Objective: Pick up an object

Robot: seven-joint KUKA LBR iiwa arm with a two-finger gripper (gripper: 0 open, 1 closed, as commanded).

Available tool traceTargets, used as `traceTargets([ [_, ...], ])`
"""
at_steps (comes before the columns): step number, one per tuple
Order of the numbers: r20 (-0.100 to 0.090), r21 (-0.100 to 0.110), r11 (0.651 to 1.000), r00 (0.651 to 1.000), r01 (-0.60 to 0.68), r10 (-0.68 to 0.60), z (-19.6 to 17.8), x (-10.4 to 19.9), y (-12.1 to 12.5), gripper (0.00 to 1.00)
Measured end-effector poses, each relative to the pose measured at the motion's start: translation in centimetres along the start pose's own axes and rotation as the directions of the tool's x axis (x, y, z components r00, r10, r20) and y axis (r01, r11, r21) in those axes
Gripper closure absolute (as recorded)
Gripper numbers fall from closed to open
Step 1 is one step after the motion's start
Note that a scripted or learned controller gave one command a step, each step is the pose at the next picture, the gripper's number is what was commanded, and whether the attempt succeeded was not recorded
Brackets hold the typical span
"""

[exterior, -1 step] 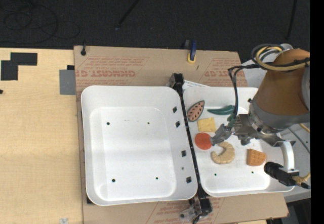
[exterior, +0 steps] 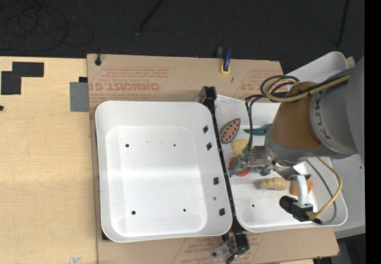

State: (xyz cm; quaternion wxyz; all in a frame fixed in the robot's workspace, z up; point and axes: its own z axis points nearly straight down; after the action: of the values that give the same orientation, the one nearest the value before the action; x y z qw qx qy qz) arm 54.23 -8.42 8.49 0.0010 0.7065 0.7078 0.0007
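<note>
Scanning from the left: pale wood bench top [exterior: 41, 185], then a cardboard sheet [exterior: 155, 78] under both bins. Left bin [exterior: 155, 167] is a plain white floor with nothing to pick. All candidates sit in the right bin [exterior: 262, 212], bunched at its left side near the divider. First comes a brown oval piece [exterior: 230, 130], patterned and lying flat, apart from the rest. Below it is a small yellow piece [exterior: 239, 147], and just beside that a small red piece [exterior: 236, 165], partly hidden under the metal of the gripper [exterior: 249, 161]. The gripper hangs low over the red and yellow pieces, close to or touching them. I cannot tell whether the claw is wide or narrow, and nothing is visibly held. Further right, a tan roll-shaped toy [exterior: 272, 183] lies on its side on the bin floor, with an orange-and-white piece [exterior: 300, 187] just beside it. The grey arm [exterior: 342, 120] covers the bin's upper right.

Judgement: all look like small, light plastic or foam toys, not fragile, and likely to skid on the smooth bin floor. The red piece is nearest but cramped against its neighbour. The tan toy looks the easiest to take, chunky with clear space around it, pinched across its narrow middle. The flat oval would be hard to get under.
</note>
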Motion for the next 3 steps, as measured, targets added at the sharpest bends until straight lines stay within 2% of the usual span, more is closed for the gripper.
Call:
traceTargets([
  [1,-0.002,0.008,1.000,1.000,-0.010,0.010,-1.2,-0.2,-0.4,1.00],
  [2,0.001,0.005,1.000,1.000,-0.005,0.005,-12.4,-8.1,-4.3,1.00],
  [3,-0.001,0.004,1.000,1.000,-0.001,0.001,-14.0,-12.9,-6.6,1.00],
])
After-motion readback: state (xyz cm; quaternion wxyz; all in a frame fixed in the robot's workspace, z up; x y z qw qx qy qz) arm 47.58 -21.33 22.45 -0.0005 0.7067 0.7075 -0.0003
